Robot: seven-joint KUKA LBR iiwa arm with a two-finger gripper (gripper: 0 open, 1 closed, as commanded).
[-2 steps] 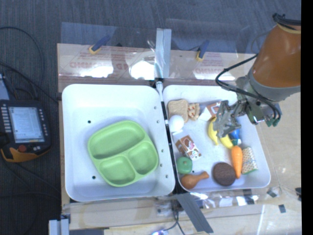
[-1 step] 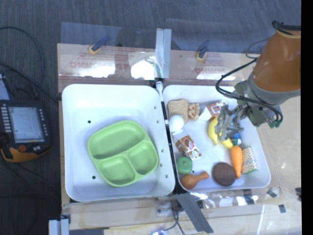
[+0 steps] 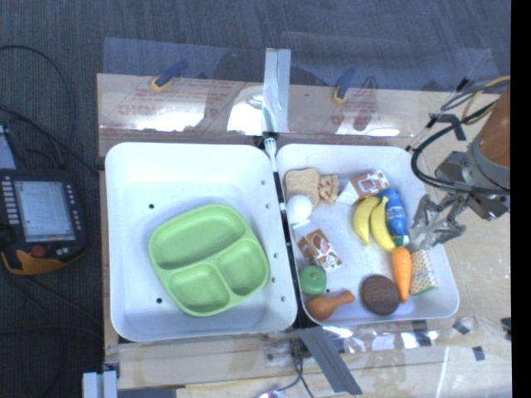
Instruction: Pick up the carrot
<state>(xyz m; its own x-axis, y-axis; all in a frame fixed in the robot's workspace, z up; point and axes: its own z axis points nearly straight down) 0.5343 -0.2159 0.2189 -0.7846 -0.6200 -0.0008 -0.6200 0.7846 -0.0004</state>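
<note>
The grey arm with its orange band (image 3: 498,135) is cut off at the right edge, so mostly the wrist and cables are visible. The metal two-finger gripper (image 3: 433,226) hangs over the right rim of the right white bin (image 3: 431,305), slightly spread and with nothing between the tips. The small orange carrot (image 3: 401,272) lies just below it in that bin, between a brown round piece (image 3: 380,294) and a speckled corn piece (image 3: 423,272), near two yellow bananas (image 3: 371,220). The left white bin (image 3: 133,189) holds a green divided plastic tray (image 3: 207,258).
</note>
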